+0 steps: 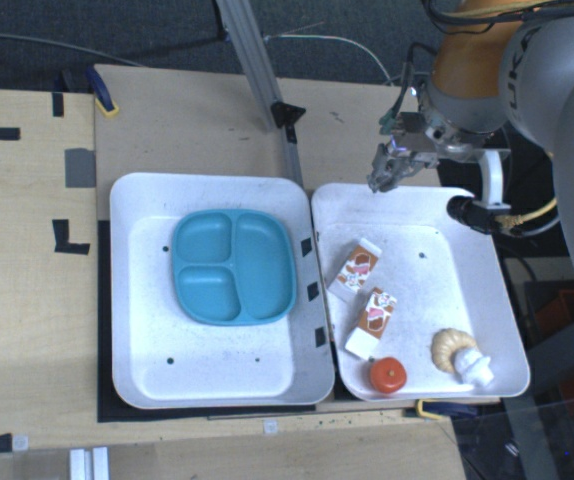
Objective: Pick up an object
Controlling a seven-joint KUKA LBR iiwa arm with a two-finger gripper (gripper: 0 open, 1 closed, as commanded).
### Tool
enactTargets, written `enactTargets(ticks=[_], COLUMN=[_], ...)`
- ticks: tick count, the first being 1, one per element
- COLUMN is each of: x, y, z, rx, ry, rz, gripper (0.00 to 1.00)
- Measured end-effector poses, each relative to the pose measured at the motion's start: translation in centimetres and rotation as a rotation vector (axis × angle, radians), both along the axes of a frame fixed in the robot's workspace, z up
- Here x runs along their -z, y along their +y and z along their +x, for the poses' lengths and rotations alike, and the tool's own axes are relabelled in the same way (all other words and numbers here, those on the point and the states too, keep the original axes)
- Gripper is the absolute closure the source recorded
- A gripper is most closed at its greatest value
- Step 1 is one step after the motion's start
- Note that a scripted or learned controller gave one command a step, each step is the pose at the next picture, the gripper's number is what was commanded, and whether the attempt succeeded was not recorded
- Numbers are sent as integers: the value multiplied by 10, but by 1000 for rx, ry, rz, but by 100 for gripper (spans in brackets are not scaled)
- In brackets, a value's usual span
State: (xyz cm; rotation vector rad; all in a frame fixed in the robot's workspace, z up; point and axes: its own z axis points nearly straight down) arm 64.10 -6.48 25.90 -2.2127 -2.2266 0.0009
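Observation:
The right bin holds two small white and brown cartons: one near its left wall, the other just below it. A red round object lies at the bin's front edge. A tan croissant-shaped toy with a white end rests at the front right. My gripper hangs above the back left corner of the right bin, well away from all the objects. Nothing shows between its fingers.
The left bin holds a blue divided plate. A grey metal post slants up from between the bins at the back. A black cable fitting hangs over the right bin's back rim.

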Motion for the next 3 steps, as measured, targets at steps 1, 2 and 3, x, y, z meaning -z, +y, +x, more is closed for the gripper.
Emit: enactTargets(ticks=[1,2,3], x=[0,3,33], y=[55,113,164], z=[-11,-15,-21], rx=[0,-1,0], ry=[0,0,3], rz=[0,0,-1], gripper=[100,100,100])
